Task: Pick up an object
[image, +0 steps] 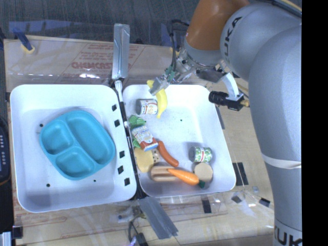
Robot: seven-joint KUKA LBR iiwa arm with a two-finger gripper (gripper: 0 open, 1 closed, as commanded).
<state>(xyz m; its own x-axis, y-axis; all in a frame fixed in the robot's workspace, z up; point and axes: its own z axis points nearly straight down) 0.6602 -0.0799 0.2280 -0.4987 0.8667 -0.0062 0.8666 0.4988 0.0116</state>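
- Banana: yellow toy, hanging upright near the far edge of the right bin, its top end between the gripper's fingers, its lower tip just beside the can.
- Can: small tin with a pale label, lying on its side near the right bin's far-left corner, its round end facing left, just beside the banana.

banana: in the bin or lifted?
Lifted, it seems. The banana hangs vertically with its top end between the fingers of the gripper, above the right bin beside a small can. Contact with the floor: cannot tell.
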